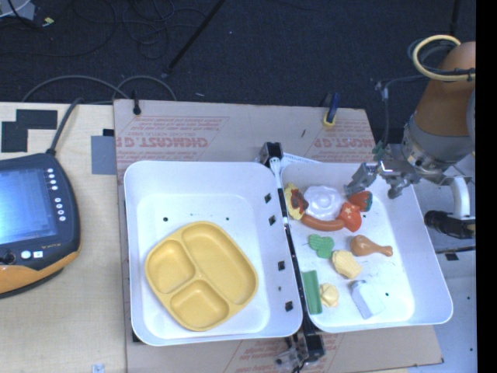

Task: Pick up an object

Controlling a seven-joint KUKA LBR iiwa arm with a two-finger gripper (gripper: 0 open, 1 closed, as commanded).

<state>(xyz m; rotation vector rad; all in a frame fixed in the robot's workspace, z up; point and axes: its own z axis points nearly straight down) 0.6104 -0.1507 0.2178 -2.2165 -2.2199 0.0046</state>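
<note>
The right bin (423, 286) holds several toy foods: a white egg-like piece (323, 200), a red pepper (354, 210), a brown sausage (320, 224), a green broccoli (321, 245), a chicken drumstick (371, 247), a yellow piece (346, 264), a green bar (311, 290) and a grey block (365, 298). My gripper (379, 183) hangs over the bin's far right part, just above and right of the red pepper. Its fingers are spread open with nothing between them.
The left bin (147, 185) holds a yellow divided plate (200, 274). A black divider (281, 231) runs between the bins. A teach pendant (31, 220) lies on the bench at the left. Cables cross the dark floor behind.
</note>
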